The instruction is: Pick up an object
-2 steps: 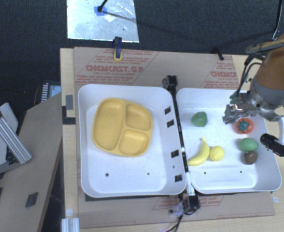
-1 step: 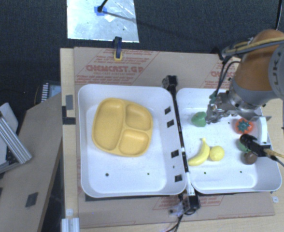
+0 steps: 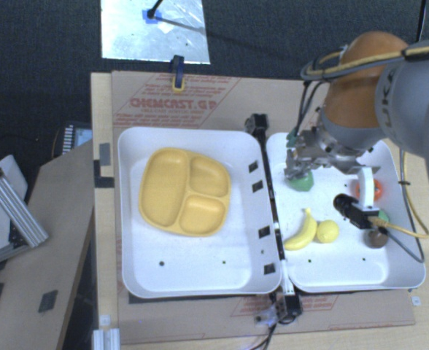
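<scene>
My gripper (image 3: 298, 169) reaches down into the right bin (image 3: 346, 275), near its back left corner. Directly under it lies a small green object (image 3: 302, 182), partly covered by the gripper. A yellow banana (image 3: 302, 232) lies near the bin's left wall, with a round yellow lemon-like fruit (image 3: 327, 231) touching its right side. An orange-red object (image 3: 377, 189) sits toward the right, half hidden by the robot's bracket. A small brown object (image 3: 377, 239) lies in front of it.
The left bin (image 3: 163, 268) holds a yellow divided plate (image 3: 185, 191). A black divider with clips (image 3: 267, 195) runs between the two bins. The grey arm with its orange band (image 3: 364, 79) hangs over the right bin's back edge.
</scene>
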`<state>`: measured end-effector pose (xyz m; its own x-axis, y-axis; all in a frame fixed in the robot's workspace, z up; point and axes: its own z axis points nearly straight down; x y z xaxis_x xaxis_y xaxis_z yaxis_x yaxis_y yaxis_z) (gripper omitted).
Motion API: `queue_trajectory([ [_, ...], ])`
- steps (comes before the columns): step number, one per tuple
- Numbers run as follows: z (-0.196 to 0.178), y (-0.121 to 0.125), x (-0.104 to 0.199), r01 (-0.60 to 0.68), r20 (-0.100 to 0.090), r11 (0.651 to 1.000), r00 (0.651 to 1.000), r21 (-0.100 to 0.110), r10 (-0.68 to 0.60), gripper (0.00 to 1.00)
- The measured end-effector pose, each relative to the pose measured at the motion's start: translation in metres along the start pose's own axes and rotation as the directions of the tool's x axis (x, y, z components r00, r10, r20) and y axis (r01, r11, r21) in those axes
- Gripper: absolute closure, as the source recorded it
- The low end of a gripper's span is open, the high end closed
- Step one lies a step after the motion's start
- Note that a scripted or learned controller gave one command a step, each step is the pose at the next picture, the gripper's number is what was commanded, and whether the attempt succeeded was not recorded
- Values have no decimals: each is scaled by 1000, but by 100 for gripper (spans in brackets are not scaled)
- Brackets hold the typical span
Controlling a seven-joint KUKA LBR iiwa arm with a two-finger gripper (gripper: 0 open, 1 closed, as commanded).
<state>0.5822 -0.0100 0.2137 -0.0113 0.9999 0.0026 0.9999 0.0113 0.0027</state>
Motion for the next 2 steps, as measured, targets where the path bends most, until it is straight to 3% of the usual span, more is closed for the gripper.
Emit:
queue_trajectory([
  [1, -11, 12, 60, 0, -1, 1000, 1000, -1, 0, 100],
  [2, -19, 9, 114, -1, -1, 1000, 1000, 1, 1, 100],
])
